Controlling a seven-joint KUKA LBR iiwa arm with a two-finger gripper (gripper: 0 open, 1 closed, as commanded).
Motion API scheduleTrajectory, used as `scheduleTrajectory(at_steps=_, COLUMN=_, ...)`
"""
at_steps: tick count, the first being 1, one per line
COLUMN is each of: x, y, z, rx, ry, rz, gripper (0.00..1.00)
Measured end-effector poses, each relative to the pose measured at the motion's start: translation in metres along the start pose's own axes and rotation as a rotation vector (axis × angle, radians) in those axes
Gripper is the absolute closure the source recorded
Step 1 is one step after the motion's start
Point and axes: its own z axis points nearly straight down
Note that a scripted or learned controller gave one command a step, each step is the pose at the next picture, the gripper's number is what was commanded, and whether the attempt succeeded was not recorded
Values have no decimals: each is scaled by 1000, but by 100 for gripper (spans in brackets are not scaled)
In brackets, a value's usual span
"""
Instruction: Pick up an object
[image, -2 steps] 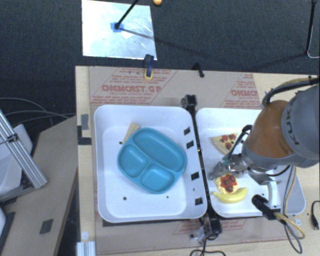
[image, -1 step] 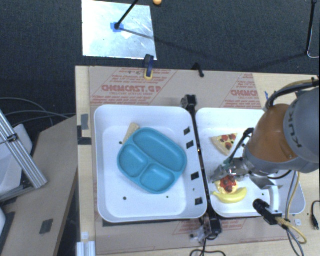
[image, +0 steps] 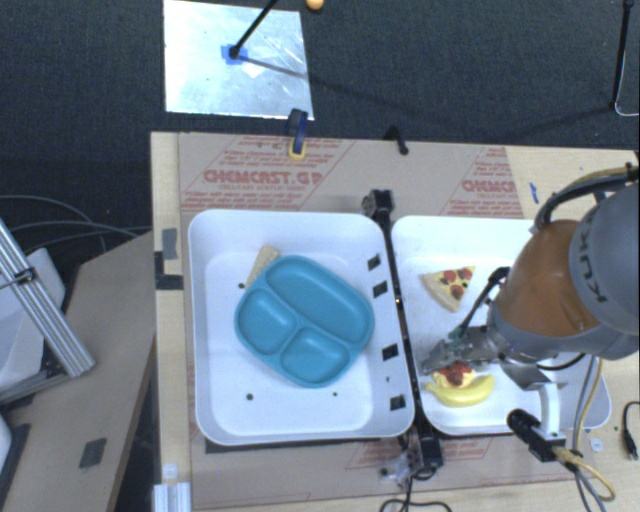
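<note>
In the right bin (image: 420, 240) lie a pizza slice (image: 447, 285) toward the middle and a yellow banana (image: 462, 391) with a small red piece (image: 457, 374) on it near the front edge. My gripper (image: 447, 354) hangs low over the front left of this bin, just above the banana and the red piece. The bulky grey and orange wrist (image: 545, 290) covers the right part of the bin. Nothing shows between the fingers.
The left bin (image: 215, 250) holds a blue divided plate (image: 303, 318) with a tan cracker-like piece (image: 262, 262) poking out at its upper left. A black divider with clips (image: 390, 300) runs between the bins. Cables trail at the front right.
</note>
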Motion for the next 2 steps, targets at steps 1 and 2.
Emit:
scheduleTrajectory(at_steps=1, x=0, y=2, z=-11, rx=-5, ry=-1, rz=0, gripper=100)
scheduleTrajectory(at_steps=2, x=81, y=59, z=-106, rx=-16, ry=2, rz=-14, gripper=100)
